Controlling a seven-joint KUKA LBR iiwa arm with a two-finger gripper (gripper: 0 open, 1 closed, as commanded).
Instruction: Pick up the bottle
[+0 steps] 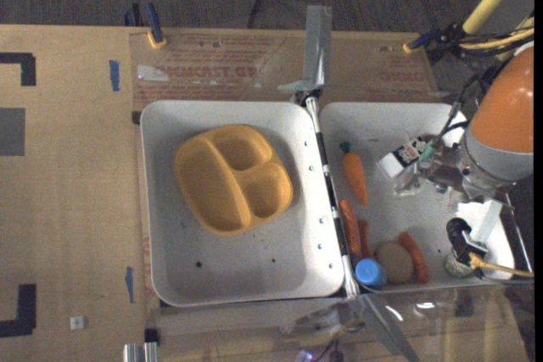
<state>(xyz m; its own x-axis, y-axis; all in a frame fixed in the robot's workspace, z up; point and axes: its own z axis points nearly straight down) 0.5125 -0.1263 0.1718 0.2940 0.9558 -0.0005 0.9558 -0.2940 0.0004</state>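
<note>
Two shallow white bins sit side by side on the bench. The left bin (161,208) holds one thing: a yellow divided plate (232,178) with three compartments, lying flat near the middle, slightly toward the far side.

The right bin (373,119) holds several smaller things. A carrot (354,176) with a green top lies near the bin's left wall, pointing along it. Nearer the front, two red-orange sausages (353,226) lie close together against the same wall. In the front left corner stands the bottle (370,273), seen from above by its blue cap, touching the bin's front wall. Just beside it to the right rests a round brown cookie (394,261), and beside that another red sausage (414,254) lies at a slant. A small white box (402,158) with dark markings lies farther back, near the middle of the bin.

The arm (505,119), with its orange band, reaches over the right side of this bin. The gripper (428,174) hangs near the white box, well apart from the bottle; whether its jaws are spread or pressed together cannot be told.
</note>
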